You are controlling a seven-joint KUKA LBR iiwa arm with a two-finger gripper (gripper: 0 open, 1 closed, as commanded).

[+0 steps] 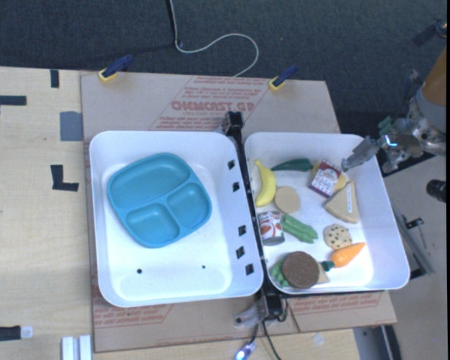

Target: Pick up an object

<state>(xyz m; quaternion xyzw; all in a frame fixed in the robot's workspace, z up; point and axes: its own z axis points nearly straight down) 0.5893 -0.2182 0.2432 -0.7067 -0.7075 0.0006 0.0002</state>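
The right bin (pixel 382 201) holds several toy foods: a yellow banana (pixel 265 183), a green pepper (pixel 293 165), a red carton (pixel 325 178), a cheese wedge (pixel 345 203), a tan disc (pixel 287 199), a small can (pixel 271 228), a green pod (pixel 299 228), a cookie (pixel 336 235), a carrot (pixel 347 254) and a burger (pixel 299 270). My gripper (pixel 358 154) hangs over the bin's upper right corner, just right of the red carton, with nothing visibly held.
The left bin (pixel 105 223) holds a blue divided plate (pixel 159 199). A black divider (pixel 244 201) runs between the bins. Cardboard (pixel 202 103) lies under both, with clamps at its back edge and a white cable behind.
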